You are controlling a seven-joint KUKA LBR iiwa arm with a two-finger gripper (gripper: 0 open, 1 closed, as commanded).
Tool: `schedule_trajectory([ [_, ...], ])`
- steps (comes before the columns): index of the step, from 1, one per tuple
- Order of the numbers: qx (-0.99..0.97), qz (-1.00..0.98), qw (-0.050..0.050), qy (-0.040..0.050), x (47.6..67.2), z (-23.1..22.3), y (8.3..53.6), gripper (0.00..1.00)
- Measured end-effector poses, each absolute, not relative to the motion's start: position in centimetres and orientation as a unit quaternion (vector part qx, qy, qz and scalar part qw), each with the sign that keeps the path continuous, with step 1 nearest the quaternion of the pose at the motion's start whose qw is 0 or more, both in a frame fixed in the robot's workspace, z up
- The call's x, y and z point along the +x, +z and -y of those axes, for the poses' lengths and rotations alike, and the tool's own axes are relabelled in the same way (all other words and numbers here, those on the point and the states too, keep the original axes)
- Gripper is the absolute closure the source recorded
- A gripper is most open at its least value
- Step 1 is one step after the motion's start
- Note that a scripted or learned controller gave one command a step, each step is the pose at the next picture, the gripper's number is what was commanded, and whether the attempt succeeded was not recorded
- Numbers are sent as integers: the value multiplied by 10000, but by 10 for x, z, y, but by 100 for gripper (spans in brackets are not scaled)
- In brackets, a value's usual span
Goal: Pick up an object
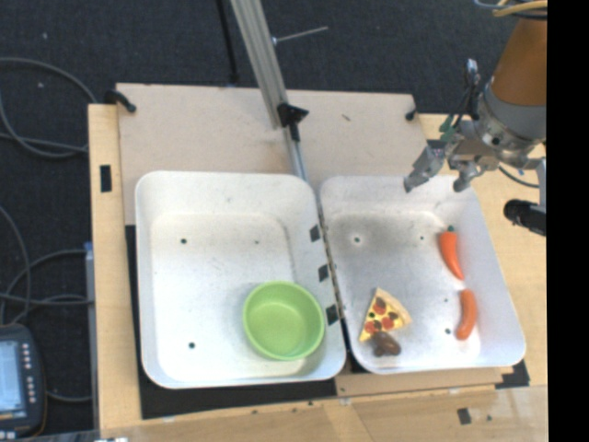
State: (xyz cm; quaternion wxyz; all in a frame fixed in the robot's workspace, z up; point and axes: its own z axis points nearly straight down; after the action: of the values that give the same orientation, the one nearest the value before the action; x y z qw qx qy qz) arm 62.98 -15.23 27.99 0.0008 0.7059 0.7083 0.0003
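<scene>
Nearest, small brown lump touching yellow toy pizza slice, front of right shallow white bin. Round green plastic bowl in left white bin. Orange-red toy sausage and orange toy carrot along right wall, apart. Hand hovers over far rim, fingers spread, gripping nothing. Advice: carrot is closest target; descend straight, straddle its narrow width, keep away from wall.

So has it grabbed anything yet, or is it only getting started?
Nothing looks picked yet. The open, empty pincer hangs above the right white bin's far edge. The orange carrot, orange-red sausage and toy pizza slice lie in that bin, the round green bowl in the left. The whole grasp remains.
</scene>
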Motion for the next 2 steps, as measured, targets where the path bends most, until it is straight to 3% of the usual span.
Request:
schedule_trajectory([
  [1, 7057, -7085, 9, 1, 630, 152, 280, 0],
  [2, 7072, -7070, -10, -23, 623, 146, 226, 0],
])
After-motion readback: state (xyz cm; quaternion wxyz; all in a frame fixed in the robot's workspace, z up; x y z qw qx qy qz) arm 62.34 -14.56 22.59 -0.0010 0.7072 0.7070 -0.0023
